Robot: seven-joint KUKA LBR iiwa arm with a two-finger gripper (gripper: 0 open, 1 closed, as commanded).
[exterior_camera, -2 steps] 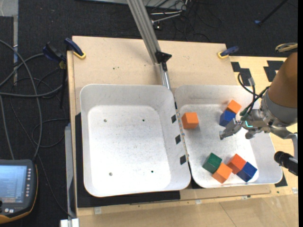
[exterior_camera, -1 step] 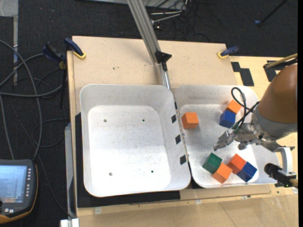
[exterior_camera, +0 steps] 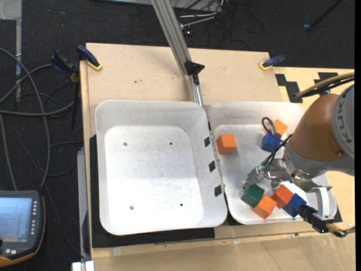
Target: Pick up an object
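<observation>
Where bins meet, right bin (exterior_camera: 248,110) (blocks (exterior_camera: 226,143) inside).

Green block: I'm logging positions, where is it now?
The green block lies in the right bin, near its front edge, just left of an orange block and below the gripper.

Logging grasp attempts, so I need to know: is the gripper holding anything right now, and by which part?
Cannot be told. The gripper sits low in the right bin just above the green block; no object shows between its fingers.
</observation>
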